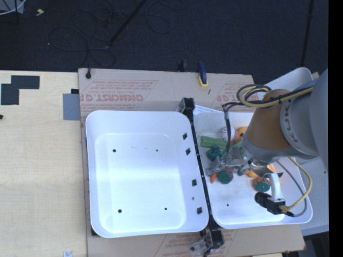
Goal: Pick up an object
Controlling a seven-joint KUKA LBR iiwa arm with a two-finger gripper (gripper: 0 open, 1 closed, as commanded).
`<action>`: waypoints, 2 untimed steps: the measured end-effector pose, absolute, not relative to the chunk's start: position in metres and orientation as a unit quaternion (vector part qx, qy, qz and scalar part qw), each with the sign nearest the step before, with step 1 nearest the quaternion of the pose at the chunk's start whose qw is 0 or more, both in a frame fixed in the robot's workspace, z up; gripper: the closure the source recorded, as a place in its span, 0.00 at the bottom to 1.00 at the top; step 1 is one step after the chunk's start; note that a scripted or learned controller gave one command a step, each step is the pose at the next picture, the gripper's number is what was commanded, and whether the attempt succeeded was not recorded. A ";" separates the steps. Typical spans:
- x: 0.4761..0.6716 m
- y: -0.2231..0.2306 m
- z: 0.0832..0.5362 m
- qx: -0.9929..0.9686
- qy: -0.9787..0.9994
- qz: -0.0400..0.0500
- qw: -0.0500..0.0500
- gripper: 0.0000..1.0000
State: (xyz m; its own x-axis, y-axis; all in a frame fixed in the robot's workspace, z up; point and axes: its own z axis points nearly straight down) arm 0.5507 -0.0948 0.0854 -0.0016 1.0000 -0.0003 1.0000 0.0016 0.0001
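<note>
reaching in from the right, the grey arm (292, 125) bends down over the right bin (252, 222). its gripper (231, 162) sits low in a little pile of toys near that bin's left wall. the arm's round body hides much of the gripper from above, so i cannot tell how far open it is, or if it has hold of anything. it is right among the toys, but i cannot tell which ones it touches. a green block (212, 142) lies just up and left of it, and a dark teal toy (215, 153) lies just below the block. a round teal thing (225, 176) and a small orange piece (214, 179) lie just under the gripper. another teal and orange toy (262, 185) lies a bit to the right. the left bin (139, 197) sits right beside the right one. both bins rest on a brown cardboard sheet (177, 90) with big red letters printed on it. the letters are upside down and too fuzzy to read. a blue and yellow clamp (202, 75) sits at the sheet's top edge.
</note>
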 end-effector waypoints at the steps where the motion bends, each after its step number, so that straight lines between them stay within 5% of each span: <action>1: 0.615 -0.098 0.088 0.706 0.708 0.000 0.000 0.00; 2: 0.588 -0.101 0.087 0.707 0.707 -0.002 -0.002 0.00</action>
